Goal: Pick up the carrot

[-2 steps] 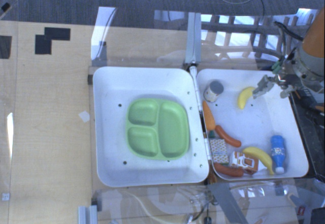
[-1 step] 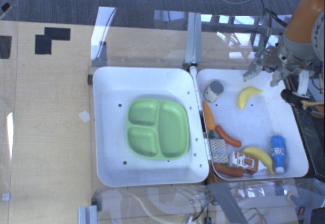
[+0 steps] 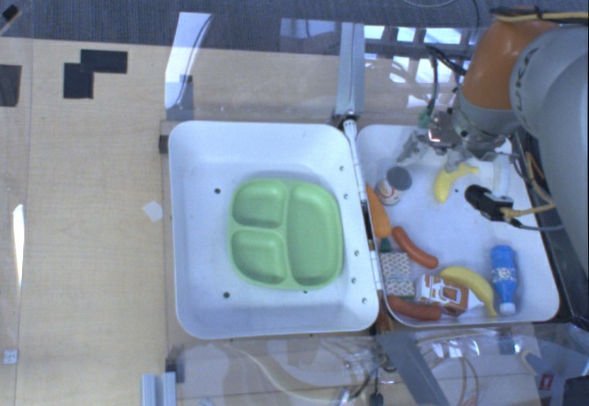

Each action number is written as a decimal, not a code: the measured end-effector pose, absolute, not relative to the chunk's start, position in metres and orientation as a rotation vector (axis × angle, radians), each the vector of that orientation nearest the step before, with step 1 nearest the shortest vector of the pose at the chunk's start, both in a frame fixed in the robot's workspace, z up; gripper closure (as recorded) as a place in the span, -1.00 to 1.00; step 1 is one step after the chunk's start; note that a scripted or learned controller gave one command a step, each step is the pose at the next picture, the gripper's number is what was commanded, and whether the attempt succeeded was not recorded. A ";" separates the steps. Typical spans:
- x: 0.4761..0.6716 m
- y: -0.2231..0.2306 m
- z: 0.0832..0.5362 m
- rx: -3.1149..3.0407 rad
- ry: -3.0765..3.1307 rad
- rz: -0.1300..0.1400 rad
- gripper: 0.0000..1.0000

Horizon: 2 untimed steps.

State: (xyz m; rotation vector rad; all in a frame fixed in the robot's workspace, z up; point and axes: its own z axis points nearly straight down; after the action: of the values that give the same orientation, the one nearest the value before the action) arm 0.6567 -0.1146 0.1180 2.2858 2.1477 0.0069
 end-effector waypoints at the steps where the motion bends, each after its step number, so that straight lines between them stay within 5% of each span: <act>1: 0.659 -0.113 0.130 2.277 2.150 0.013 1.00; 2: 0.671 -0.136 0.087 2.370 2.054 0.008 1.00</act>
State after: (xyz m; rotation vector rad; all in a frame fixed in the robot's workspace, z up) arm 0.6711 -0.1362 0.0873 2.3697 2.0535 0.0082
